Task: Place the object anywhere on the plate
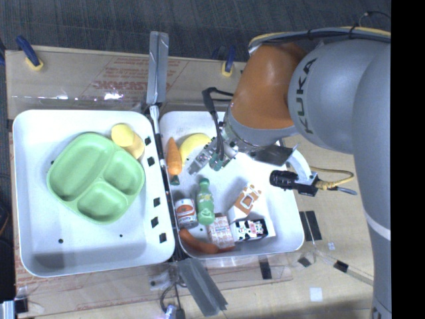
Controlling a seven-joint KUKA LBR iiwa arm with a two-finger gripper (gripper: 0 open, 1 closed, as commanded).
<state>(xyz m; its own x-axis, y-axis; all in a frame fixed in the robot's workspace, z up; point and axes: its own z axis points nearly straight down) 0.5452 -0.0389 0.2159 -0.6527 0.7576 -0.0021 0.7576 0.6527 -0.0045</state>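
The gripper (207,157), jaws' state impossible to tell, hung low over the right bin (287,239) by the banana (190,143), so a crowded grab risked missing it, far from the plate (80,175).

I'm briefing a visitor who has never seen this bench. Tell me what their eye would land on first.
First the big grey arm with its orange band, reaching in from the right, its gripper low over the right bin beside a banana. Next the green plate in the left bin, a yellow potato-like object at its upper edge.
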